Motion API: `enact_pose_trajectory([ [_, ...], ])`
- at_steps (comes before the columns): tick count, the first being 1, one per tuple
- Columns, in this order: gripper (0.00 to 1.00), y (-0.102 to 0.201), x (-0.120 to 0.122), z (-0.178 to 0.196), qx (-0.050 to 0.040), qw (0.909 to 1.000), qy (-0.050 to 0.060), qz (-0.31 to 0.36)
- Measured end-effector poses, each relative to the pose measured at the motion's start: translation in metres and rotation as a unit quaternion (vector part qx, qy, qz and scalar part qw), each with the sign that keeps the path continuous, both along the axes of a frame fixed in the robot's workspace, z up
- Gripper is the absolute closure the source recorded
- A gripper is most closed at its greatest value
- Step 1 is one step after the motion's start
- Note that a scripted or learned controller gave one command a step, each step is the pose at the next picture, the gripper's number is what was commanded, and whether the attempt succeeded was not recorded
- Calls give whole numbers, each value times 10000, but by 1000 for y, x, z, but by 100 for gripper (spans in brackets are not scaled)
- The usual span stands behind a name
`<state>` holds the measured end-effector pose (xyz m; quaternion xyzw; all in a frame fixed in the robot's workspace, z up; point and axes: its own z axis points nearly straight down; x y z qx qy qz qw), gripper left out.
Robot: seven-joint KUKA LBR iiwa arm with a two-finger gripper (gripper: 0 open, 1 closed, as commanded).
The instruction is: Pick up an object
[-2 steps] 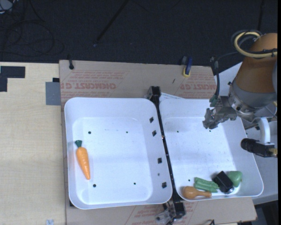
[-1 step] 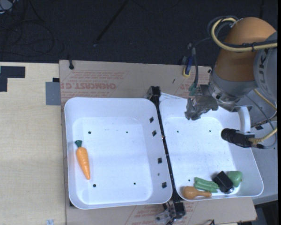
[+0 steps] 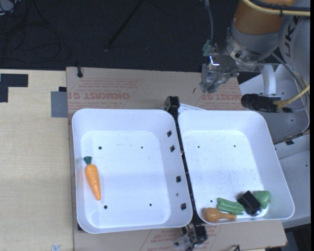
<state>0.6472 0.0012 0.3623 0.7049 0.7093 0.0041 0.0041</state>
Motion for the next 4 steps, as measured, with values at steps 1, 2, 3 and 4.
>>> enact_pose_trajectory([
  [1,100,49,-36,-62,5,9999,111,-7],
  [2,100,-15,-18,98,-16,10000,-24,-53],
  [3,100,-57,-4,2,-9,9999,111,-52],
  [4,100,13,-88,-13,12,9999,105,-1],
])
